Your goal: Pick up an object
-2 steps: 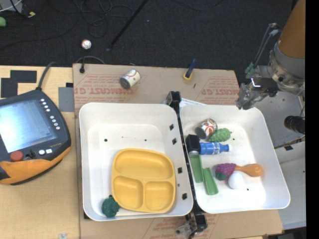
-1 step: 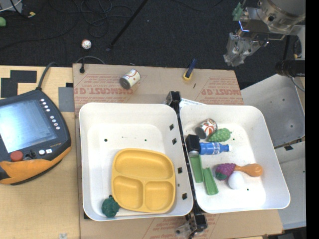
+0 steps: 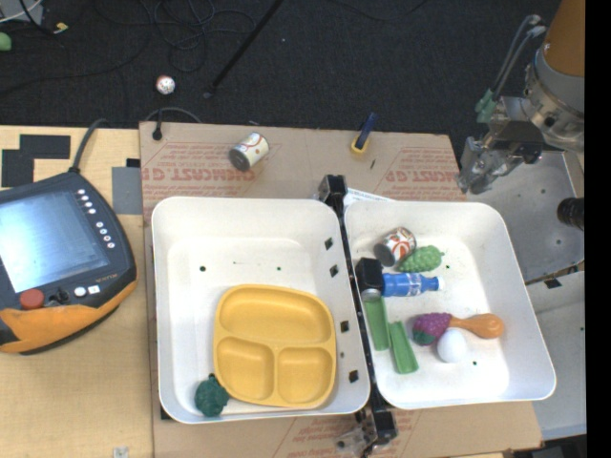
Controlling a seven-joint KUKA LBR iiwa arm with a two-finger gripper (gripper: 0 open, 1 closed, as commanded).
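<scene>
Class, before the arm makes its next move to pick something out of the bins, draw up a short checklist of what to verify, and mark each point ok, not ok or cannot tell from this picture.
1. Gripper stands above a target: not ok, it hangs past the right bin's far corner.
2. Objects lie within the right bin: ok.
3. Blue bottle free of neighbours: not ok, the green bumpy toy crowds it.
4. White egg free to grasp: not ok, it rests against the purple grapes.
5. Yellow tray lies flat in the left bin: ok.
6. Gripper open or shut: cannot tell.
</scene>
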